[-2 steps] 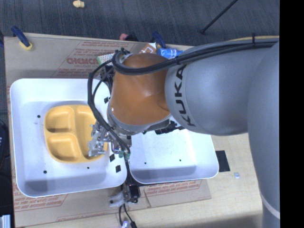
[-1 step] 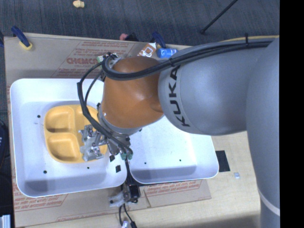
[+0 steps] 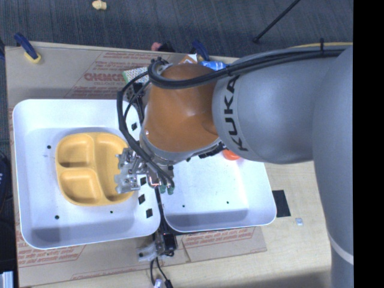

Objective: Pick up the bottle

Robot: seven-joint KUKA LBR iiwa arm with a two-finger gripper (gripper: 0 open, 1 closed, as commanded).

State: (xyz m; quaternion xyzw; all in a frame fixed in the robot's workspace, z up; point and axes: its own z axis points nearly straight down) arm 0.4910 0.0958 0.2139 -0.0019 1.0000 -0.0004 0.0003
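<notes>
While the grey arm (image 3: 282, 113) reaches across the right bin (image 3: 240, 206), its orange band (image 3: 180, 116) hides most of that bin's far half, and the claw (image 3: 133, 174) hangs at the seam between the two white bins, over the near-right edge of a yellow divided tray (image 3: 84, 167). That tray lies flat in the left bin (image 3: 30, 161), directly beside the claw and partly under it. Whether the claw is released or clenched cannot be told; its metal parts blur together, and nothing can be made out between them. On the far side of the claw, beyond the wrist, a bit of blue and white (image 3: 207, 63) peeps out at the arm's upper edge; on the arm's side, a small orange-red thing (image 3: 231, 155) shows in the right bin beneath the arm. Neither can be told for certain to be the bottle. Cardboard (image 3: 90, 71) covers the worktop (image 3: 294, 245) under the bins.
</notes>
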